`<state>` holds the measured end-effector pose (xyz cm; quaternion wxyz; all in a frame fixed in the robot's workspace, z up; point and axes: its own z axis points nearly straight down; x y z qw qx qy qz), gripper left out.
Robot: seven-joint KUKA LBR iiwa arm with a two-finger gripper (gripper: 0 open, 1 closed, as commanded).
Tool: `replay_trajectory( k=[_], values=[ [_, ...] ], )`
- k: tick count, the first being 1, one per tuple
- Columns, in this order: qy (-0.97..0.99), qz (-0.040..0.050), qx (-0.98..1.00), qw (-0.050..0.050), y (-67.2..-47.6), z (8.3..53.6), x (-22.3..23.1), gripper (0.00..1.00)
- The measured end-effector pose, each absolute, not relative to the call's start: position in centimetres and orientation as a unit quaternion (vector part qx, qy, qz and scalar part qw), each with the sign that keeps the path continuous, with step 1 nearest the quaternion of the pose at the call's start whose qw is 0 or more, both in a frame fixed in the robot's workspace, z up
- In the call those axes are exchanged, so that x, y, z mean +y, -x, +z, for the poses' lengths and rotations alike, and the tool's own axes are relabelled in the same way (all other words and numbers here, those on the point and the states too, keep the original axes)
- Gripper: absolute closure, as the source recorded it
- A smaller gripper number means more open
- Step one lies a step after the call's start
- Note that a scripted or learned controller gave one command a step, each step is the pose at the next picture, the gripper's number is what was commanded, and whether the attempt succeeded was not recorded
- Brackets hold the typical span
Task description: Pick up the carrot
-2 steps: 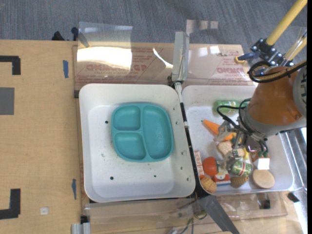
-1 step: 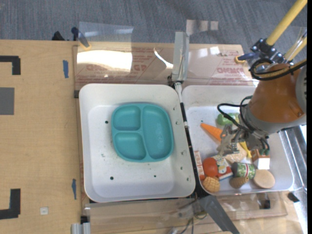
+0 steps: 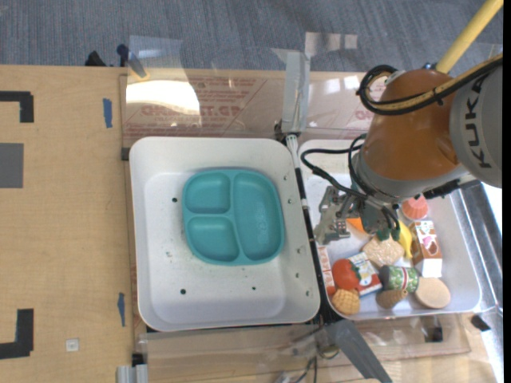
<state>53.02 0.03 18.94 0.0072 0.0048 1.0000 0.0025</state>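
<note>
My arm (image 3: 415,126) reaches in from the right over the right-hand bin (image 3: 467,298), and its orange band covers most of that bin's far half. My pincer (image 3: 339,220) hangs low at the bin's left side, close to the wall shared with the left bin (image 3: 152,238). Whether it is released or clenched I cannot tell; the metal parts blur together from this angle, and I see nothing clearly caught in it.

The toy food is crowded into the near half of the right bin. A red tomato-like piece (image 3: 345,273) sits near the left wall, with a waffled tan piece (image 3: 346,300) just in front of it. Beside them lies a small printed carton (image 3: 366,276). A speckled bread slice (image 3: 383,251) sits in the middle, a green-labelled can (image 3: 401,278) just nearer, and a pale round bun (image 3: 433,294) at the near right. A pink-topped piece (image 3: 415,209) and a yellow banana (image 3: 406,240) lie under my wrist, with a boxed snack (image 3: 428,244) to the right.

The carrot (image 3: 357,224), as best I can make out, is the small orange sliver just right of my pincer, touching or nearly touching it, wedged behind the bread slice and partly hidden by my wrist.

In the left bin rests a teal divided plate (image 3: 234,216), well apart from everything.
</note>
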Motion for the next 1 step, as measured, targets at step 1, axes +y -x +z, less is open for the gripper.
replay_trajectory(
  k=[1],
  values=[
    [-0.008,0.0008,1.0,0.007,-53.06,19.66,-0.43,1.0]
  ],
)
